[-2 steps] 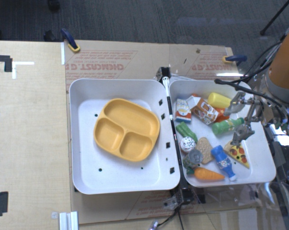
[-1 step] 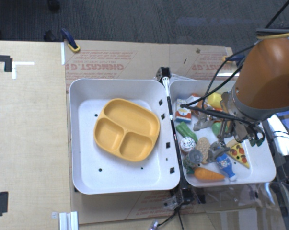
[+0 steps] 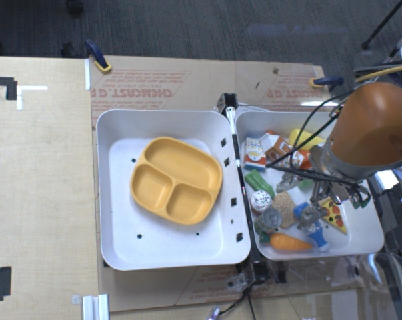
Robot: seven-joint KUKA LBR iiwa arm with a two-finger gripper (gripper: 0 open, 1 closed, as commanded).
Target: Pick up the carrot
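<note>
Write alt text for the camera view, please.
The gripper hangs over the cluttered right bin, just above an orange carrot lying near its front edge. The left bin holds a yellow divided plate.

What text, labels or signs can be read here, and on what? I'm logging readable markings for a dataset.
"CHOICEST GR...", red print seen upside down and cut off, on the cardboard sheet behind the left bin.
The same red print on the cardboard behind the right bin: too partial to read.
Carton in the right bin: label too small to read.

Orange-banded arm (image 3: pixel 369 127) with black cables (image 3: pixel 314 122) and metal gripper (image 3: pixel 319 209).
</note>
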